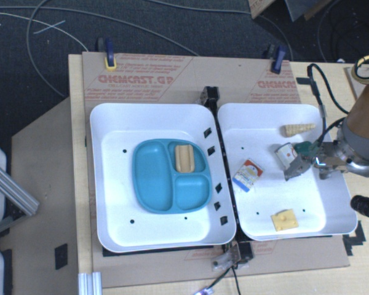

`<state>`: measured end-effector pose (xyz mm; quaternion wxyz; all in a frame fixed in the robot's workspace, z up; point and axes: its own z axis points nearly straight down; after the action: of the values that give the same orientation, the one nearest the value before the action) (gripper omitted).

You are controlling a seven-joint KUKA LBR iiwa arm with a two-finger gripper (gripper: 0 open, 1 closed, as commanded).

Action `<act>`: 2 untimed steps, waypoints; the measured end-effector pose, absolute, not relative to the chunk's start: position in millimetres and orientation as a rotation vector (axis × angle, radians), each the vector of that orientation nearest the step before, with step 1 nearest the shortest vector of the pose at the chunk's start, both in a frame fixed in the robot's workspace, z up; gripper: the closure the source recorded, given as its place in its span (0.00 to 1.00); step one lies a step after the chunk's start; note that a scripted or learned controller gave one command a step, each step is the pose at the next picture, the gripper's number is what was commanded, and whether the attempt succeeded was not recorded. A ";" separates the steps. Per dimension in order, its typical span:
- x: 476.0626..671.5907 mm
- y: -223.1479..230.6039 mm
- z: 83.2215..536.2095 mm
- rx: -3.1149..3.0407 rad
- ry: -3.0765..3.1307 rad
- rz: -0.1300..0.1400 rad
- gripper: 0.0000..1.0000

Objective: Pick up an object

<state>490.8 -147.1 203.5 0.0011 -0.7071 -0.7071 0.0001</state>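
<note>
The left bin (111,220) is holding a blue divided plate (154,177) carrying a tan block (184,158). The right bin (258,112) is holding a ridged tan piece (297,129), a red-and-white packet (247,175), a yellow block (284,220) and the claw (293,163), whose grip I cannot tell, hanging right of centre.

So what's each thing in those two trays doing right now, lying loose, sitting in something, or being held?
Blue plate: flat in the left bin.
Tan block: lying in the plate's upper right compartment.
Small packet: loose in the right bin.
Yellow block: loose near the front edge.
Beige ridged piece: loose near the back.
Hand: low over the right bin.
</note>
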 end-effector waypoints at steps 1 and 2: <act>500.5 -147.1 148.9 -2.217 -2.217 0.003 0.00; 506.5 -152.0 90.7 -2.217 -2.217 0.004 0.00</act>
<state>506.5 -152.0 90.7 0.0034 -0.7071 -0.7071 0.0013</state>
